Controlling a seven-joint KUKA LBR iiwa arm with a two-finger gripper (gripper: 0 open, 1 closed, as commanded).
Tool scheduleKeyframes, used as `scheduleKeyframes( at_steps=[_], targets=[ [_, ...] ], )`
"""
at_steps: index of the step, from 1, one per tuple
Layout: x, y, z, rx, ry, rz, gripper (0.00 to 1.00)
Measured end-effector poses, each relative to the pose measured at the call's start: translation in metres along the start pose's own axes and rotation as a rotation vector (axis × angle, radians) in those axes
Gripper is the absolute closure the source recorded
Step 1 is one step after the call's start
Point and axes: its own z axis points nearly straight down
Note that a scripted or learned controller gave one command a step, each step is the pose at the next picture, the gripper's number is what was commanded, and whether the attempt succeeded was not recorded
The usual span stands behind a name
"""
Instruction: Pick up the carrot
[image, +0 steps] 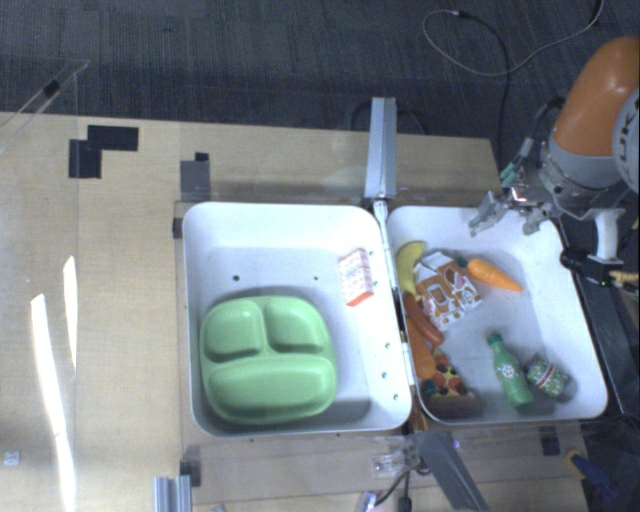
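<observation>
Carrot (494, 274) lies ungrasped in the right bin (585, 330); gripper (510, 212), spread wide and empty, hovers at its one o'clock.

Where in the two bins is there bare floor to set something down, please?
Left bin: bare along the back, from the far-left corner to the small carton, behind the green tray. Right bin: a bare strip between the carrot and the green bottle. Its left side is crowded.

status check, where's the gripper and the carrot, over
Gripper open, above right bin's far edge, holding nothing. Carrot in the right bin, untouched. Patterned box against its left end.
</observation>
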Motion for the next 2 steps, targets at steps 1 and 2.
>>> scheduleKeyframes(
  at_steps=[1, 2],
  targets=[
    [-0.035, -0.035, 0.103, -0.005, -0.001, -0.306, 0.0],
    [-0.034, -0.032, 0.09, -0.013, -0.002, -0.305, 1.0]
  ],
)
